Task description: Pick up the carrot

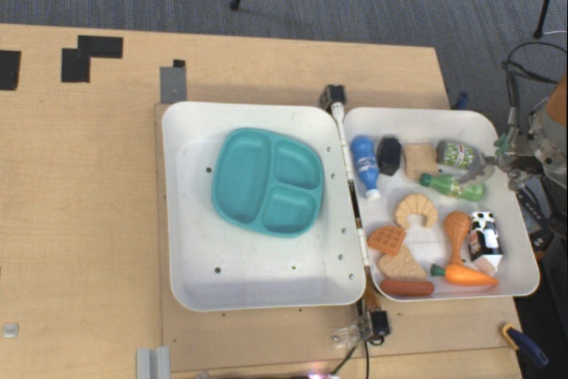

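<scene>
The small orange plastic carrot with a green top (468, 276) lies in the right white bin's (519, 284) near corner, beside the brown drumstick (456, 232). The gripper (506, 151) hovers at the bin's far-right edge, well apart; whether it is open or closed, I cannot tell.

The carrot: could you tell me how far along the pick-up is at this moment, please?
Nothing looks done yet. The carrot lies at the near edge of the right bin, beside the hot dog and the drumstick. The gripper is across the bin, by the green bottle, apart from the carrot. The approach, grasp and lift are all left.
</scene>
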`<state>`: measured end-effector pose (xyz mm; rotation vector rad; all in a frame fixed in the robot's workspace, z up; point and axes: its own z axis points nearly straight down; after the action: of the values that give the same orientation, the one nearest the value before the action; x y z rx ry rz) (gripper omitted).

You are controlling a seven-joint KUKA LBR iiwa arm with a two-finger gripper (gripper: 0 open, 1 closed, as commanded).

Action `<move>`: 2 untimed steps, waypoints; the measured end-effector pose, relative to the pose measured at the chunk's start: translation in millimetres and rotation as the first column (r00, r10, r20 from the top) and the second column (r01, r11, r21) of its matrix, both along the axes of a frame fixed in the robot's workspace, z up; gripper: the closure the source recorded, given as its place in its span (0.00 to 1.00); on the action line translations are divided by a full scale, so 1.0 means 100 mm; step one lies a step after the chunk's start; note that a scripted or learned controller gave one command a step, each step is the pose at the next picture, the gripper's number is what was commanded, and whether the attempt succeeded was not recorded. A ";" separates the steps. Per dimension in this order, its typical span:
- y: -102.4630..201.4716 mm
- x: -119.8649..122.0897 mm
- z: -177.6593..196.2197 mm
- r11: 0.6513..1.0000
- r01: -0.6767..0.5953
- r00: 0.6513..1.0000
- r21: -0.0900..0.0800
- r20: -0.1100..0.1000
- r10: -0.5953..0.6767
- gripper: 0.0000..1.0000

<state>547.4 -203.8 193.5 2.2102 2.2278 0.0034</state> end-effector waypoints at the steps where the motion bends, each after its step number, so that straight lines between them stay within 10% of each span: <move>1: 0.05 -0.44 -0.81 0.989 -0.146 0.989 -0.018 0.026 0.146 0.00; 2: 0.04 0.37 -1.06 0.999 0.033 0.999 0.005 0.007 -0.033 0.00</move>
<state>584.5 -200.0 87.7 2.2452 2.1904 0.0169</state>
